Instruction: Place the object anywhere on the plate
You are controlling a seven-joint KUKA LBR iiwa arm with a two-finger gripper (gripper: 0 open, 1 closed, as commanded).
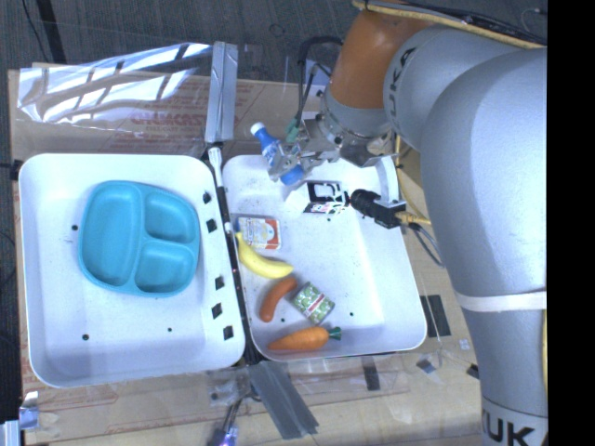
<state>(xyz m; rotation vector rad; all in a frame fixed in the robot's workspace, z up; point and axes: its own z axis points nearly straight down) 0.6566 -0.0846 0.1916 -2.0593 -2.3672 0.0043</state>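
Arm lettering: "UKA" reads on the grey arm (465, 156) just under the orange band; "UK" again at the bottom edge of the view.
Carton label: red and white print on the carton (259, 232), too small to read.
Tag: black-and-white tag (325, 199) beyond and right of the banana (263, 262); pattern not legible.
Cardboard: faint reddish print on the cardboard (158, 119) far beyond and left of the banana, unreadable.
Bottle: blue bottle (276, 156), white cap, tilted, beyond the banana at the far left corner of the right bin (381, 286).
Gripper: gripper (296, 156) right against the bottle's lower end; wide, narrow or gripping, cannot tell (metal and bottle overlap there).
Plate: blue divided plate (139, 235) left of the banana, across the two bin walls, in the left bin (56, 342).
Close to banana: carton touches its far end; sausage (276, 298) just on its near side; green can (311, 302) near-right, beside the sausage.
Carrot: carrot (299, 340) further nearward from the banana, along the bin's near wall.
In the way: two raised bin walls stand between banana and plate.
Foil: crinkled foil sheet (112, 77) far beyond and left of the banana, outside the bins.
Open room: bare white floor right of the banana as far as the right wall; bare floor all round the plate, widest on its near side.
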